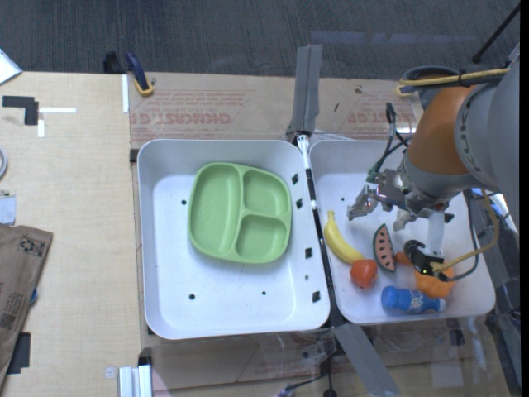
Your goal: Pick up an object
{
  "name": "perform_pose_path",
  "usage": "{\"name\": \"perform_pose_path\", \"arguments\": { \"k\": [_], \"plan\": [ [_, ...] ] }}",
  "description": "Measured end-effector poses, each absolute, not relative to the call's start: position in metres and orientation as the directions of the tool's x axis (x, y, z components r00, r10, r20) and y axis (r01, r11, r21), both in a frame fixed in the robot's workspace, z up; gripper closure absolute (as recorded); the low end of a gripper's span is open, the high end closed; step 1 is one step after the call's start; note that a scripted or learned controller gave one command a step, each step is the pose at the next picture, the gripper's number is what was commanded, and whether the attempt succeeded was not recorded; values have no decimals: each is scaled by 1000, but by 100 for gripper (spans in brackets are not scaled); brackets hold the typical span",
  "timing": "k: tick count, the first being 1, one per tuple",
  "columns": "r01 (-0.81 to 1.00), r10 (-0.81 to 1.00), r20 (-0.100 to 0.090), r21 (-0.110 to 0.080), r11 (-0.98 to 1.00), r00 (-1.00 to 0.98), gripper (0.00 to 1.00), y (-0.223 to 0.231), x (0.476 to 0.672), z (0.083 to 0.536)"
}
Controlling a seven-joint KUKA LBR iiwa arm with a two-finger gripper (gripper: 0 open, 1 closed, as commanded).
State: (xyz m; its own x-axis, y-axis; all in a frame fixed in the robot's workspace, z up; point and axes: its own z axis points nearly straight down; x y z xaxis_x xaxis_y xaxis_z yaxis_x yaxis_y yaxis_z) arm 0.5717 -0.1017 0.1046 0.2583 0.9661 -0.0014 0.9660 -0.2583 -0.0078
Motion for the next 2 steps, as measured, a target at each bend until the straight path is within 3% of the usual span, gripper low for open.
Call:
{"name": "perform_pose_path", "arguments": {
  "k": [2],
  "plan": [
    [986,986,9,-7,-166,166,0,-190,485,99]
  ]
}}
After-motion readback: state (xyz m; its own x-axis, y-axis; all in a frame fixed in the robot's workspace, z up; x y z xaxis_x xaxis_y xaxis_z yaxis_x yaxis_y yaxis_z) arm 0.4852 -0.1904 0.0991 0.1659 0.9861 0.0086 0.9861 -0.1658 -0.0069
